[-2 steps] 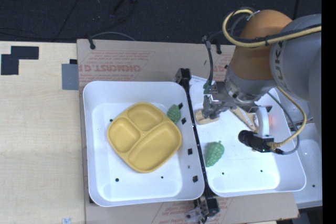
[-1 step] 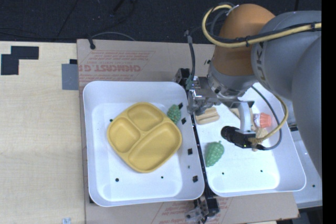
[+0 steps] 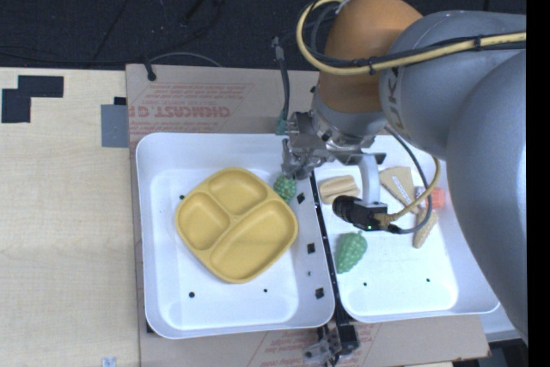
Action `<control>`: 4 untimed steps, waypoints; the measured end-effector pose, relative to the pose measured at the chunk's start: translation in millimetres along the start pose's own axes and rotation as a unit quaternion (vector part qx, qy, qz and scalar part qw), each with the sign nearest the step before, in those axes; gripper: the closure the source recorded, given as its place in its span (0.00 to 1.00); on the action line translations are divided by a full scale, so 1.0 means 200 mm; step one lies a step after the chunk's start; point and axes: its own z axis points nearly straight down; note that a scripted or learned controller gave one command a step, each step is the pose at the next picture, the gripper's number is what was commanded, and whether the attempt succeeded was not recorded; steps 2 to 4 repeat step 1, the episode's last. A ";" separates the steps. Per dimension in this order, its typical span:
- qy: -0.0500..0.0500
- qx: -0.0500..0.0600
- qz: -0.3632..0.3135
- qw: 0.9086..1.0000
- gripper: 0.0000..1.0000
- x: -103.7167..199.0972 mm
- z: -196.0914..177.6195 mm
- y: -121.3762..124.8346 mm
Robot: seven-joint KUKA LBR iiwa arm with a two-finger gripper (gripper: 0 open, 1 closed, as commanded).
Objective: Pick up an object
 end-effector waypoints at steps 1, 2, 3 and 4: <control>-0.001 0.001 0.000 1.000 0.00 0.00 0.00 0.00; -0.001 0.001 0.000 1.000 0.00 0.00 0.00 0.00; -0.001 0.001 0.000 1.000 0.00 0.00 0.00 0.00; -0.001 0.001 0.000 1.000 0.00 0.00 0.00 0.00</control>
